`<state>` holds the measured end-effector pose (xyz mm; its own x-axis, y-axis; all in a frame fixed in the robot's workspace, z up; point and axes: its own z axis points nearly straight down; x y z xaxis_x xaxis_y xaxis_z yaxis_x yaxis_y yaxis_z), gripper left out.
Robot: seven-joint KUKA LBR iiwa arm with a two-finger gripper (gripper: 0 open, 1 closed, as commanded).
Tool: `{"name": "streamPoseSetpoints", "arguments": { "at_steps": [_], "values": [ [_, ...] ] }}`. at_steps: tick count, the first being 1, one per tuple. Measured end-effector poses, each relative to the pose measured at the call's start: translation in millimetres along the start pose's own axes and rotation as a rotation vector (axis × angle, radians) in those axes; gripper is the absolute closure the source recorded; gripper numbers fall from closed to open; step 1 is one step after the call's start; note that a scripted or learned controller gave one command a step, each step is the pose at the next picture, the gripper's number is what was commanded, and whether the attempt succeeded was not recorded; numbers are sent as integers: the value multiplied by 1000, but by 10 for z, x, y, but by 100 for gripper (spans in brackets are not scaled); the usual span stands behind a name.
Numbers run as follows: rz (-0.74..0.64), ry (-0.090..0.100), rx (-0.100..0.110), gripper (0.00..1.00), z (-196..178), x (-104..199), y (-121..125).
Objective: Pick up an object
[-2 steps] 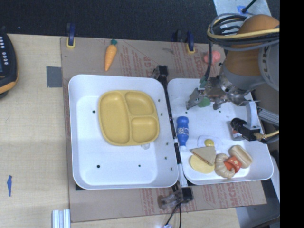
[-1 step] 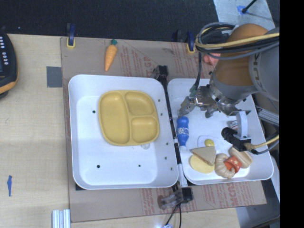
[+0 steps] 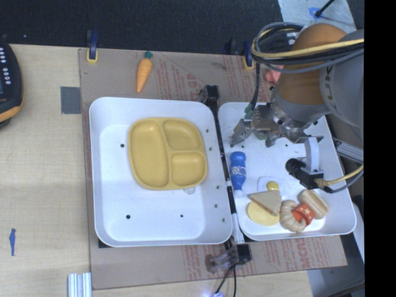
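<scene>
My gripper (image 3: 254, 139) hovers over the back left of the right bin (image 3: 346, 228), open, with nothing between its fingers. A blue bottle (image 3: 236, 169) lies just below it, along the bin's left wall. Toward the front of this bin sit a tan sandwich wedge (image 3: 266, 199) on a yellow disc (image 3: 258, 215), a small yellow piece (image 3: 272, 185), a croissant (image 3: 288, 216) and a hot dog (image 3: 314, 203). The arm's grey and orange body (image 3: 306, 73) covers the back of the bin.
The left bin (image 3: 111, 221) holds a yellow divided plate (image 3: 167, 151). A toy carrot (image 3: 143, 72) lies on the brown board behind the bins. A black cable fitting (image 3: 303, 172) hangs from the arm over the right bin. A dark device (image 3: 8, 82) rests at the far left.
</scene>
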<state>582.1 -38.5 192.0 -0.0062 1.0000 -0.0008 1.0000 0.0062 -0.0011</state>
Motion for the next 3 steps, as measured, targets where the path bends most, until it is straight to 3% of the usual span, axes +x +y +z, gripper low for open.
{"name": "streamPoseSetpoints", "arguments": {
  "at_steps": [1, 2, 3],
  "values": [
    [-1, 0, 3, 0, 2, 58, -14],
    [-2, 0, -1, 0, -1, -9, 170],
    [5, 1, 10, 0, 8, -134, -597]
  ]
}}
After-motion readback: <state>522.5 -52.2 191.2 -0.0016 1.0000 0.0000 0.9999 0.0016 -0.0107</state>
